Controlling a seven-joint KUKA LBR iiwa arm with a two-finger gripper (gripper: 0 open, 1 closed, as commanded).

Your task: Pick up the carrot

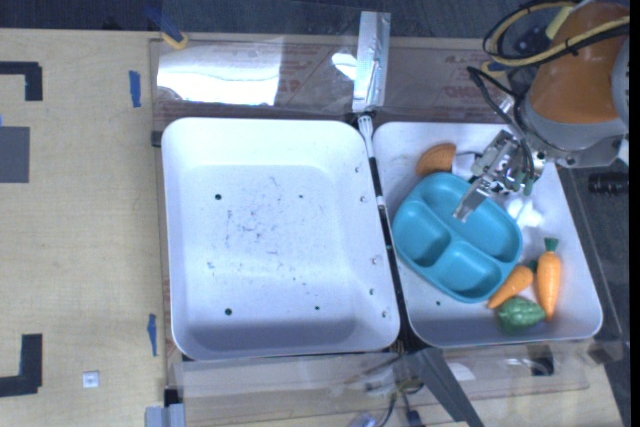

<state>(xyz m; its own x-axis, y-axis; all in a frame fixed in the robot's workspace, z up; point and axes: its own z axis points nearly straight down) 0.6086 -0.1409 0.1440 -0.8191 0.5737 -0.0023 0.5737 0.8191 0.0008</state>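
The carrot (548, 281) lies in the right bin (585, 315) near its front right corner, its long axis nearly upright in the view, green top toward the far side and tip toward the near rim. A second carrot (511, 283) lies slantwise just beside it, touching the blue divided tray (450, 240) and a green vegetable (520, 314). The pincer (478, 193) hovers over the tray's far edge, near an orange roundish item (436, 158); whether its fingers are apart or together I cannot tell.
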